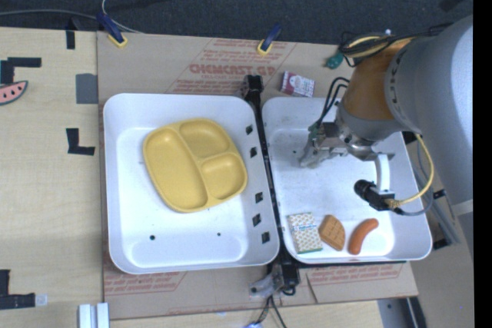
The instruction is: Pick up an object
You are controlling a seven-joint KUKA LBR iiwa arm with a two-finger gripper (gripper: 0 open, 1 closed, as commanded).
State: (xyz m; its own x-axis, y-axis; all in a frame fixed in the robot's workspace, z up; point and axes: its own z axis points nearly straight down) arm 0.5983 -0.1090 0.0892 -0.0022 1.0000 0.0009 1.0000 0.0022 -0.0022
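Hovering low in the right bin (400,238), pincer (313,157), grip unclear, sits apart from cracker (332,232) and sausage (363,236).

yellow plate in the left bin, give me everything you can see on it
The yellow plate is a divided tray with three compartments, one long and two smaller, and rounded corners. It looks like matte plastic, plain and with nothing in it. It lies flat, right side up, turned at a slant in the upper middle of the left bin, resting on the bin's floor. Nothing else touches it; the gripper is over the right bin.
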